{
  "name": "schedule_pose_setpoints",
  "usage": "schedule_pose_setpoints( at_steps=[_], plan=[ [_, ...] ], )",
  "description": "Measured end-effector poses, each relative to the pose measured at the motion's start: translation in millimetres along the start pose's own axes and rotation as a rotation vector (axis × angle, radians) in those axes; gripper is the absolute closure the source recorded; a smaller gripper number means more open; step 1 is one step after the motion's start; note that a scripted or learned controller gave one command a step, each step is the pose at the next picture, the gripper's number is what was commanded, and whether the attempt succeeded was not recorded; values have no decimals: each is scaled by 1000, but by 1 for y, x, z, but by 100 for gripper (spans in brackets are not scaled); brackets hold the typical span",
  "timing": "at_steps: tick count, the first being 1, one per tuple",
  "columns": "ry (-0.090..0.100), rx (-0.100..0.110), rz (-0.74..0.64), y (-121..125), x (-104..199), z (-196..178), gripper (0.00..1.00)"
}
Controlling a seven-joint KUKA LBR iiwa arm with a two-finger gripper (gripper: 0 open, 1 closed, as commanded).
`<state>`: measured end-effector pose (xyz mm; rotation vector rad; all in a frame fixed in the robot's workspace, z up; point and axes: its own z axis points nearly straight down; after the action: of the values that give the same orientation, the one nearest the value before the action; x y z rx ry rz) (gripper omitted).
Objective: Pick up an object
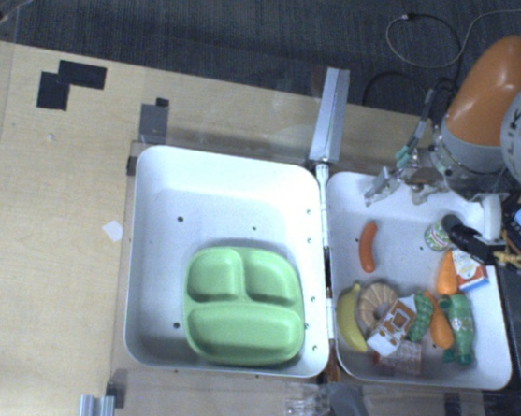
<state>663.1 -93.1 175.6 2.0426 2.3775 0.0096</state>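
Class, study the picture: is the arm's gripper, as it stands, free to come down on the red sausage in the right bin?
Probably yes. The gripper hangs over the right bin's far edge, and the red sausage lies alone on bare white floor just below it in the picture, apart from the banana and the heap of packets.

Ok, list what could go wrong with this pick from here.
1. The items at the near end of the right bin are packed tight: banana, bottle and carrot touch their neighbours, so a grab there may catch two things or slip off.
2. The gripper hangs over the bin's far rim, so a straight descent could hit the wall.
3. The sausage lies alone but is thin and round, and could roll away.
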Motion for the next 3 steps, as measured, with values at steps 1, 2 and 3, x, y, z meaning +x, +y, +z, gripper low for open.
schedule_pose_setpoints(
  at_steps=[1, 2, 3],
  plan=[
    [1, 4, 73, -55, 4, 83, 0],
    [1, -3, 72, -53, 4, 71, 100],
    [0, 2, 269, -35, 55, -83, 100]
  ],
)
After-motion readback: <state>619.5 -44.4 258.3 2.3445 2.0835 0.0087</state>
